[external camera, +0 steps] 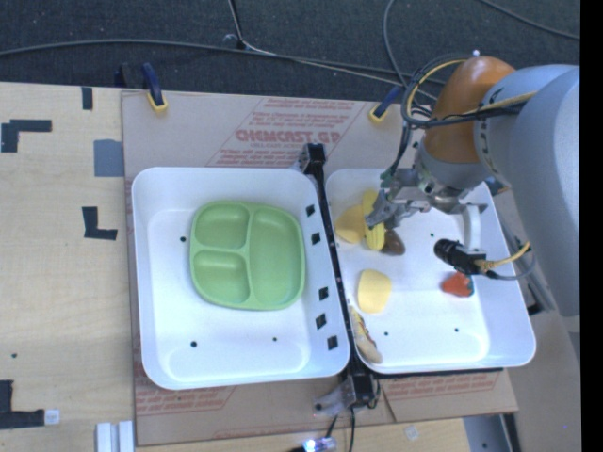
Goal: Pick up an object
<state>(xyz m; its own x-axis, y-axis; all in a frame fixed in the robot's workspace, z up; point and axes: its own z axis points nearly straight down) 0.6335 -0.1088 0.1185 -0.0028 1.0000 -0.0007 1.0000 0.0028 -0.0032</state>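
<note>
yellow things under the tool

yellow is the colour to look for. in the camera view, the right bin (490, 347) has a small bunch of yellow pieces (356, 222) near its upper left corner, just beside the black divider (325, 252) between the bins. a brown bit (393, 245) lies touching that bunch.

the tool (384, 217) hangs right over this bunch, at its right side, and it looks very low, maybe touching the pieces. the tool's tips are dark and mixed in with the yellow, so i cannot tell if they are apart or together, or if they hold anything.

the move turns on this: the yellow bunch lies under the tool and a little to the left of it in the picture.

another yellow lump (374, 291) sits lower in the same bin, apart from the tool. a red piece (458, 285) lies to the right, and a pale long thing (365, 339) rests by the lower left edge.

the left bin (160, 347) holds a green plate (249, 255) with three parts. both bins sit on the tabletop (57, 281).
</note>
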